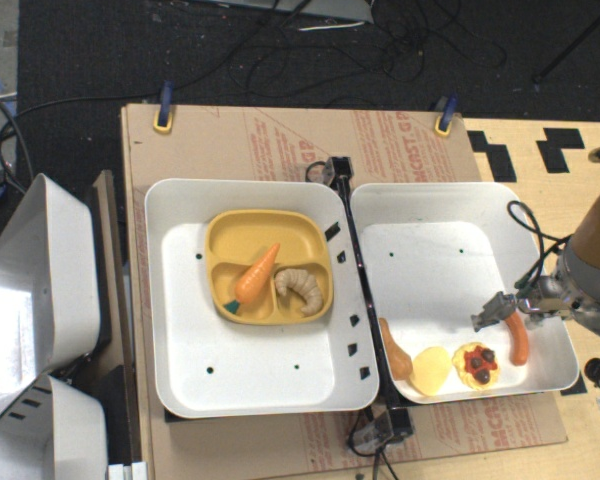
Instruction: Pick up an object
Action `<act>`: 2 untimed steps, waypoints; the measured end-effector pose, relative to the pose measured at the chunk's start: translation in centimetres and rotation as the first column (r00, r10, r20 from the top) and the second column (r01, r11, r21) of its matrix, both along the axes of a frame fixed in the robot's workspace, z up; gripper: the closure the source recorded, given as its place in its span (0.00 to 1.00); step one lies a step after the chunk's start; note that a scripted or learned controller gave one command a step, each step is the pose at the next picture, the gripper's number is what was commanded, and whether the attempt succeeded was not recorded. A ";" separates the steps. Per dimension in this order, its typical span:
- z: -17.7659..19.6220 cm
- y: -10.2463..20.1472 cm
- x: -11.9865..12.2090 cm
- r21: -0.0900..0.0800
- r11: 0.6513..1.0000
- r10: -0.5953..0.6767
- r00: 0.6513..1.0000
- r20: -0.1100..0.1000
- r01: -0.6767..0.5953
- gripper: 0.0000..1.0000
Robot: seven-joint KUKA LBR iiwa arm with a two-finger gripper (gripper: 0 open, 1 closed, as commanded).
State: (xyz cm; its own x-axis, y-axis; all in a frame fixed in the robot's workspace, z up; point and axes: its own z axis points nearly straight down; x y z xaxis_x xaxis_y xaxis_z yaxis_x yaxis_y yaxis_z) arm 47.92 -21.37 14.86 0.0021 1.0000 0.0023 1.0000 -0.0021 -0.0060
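Observation:
My gripper [508,313] is low over the right side of the right bin [430,238], reaching in from the right edge. An orange-red sausage [520,339] lies on the bin floor right beside and partly under the gripper's tip. I cannot see whether the two touch. Left of the sausage along the bin's front wall lie a small round tart with red and dark toppings [477,363], a pale yellow disc [431,368] and a slim brown piece [393,348].
The left bin [180,358] holds a yellow divided plate [262,231] with a carrot [257,273] and a pale curled shrimp [300,288] in its compartments. A black divider [348,258] runs between the bins. A cable [528,220] loops over the right bin's far corner.

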 end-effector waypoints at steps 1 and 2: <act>-5.4 0.1 -0.1 0.000 1.000 0.001 1.000 0.002 -0.001 0.00; -4.1 0.1 0.1 -0.002 1.000 0.000 1.000 0.007 0.000 1.00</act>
State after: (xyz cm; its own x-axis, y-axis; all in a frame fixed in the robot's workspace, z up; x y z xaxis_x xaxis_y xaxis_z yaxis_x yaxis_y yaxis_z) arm 47.98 -21.31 10.81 0.0020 1.0000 0.0000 1.0000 -0.0020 0.0005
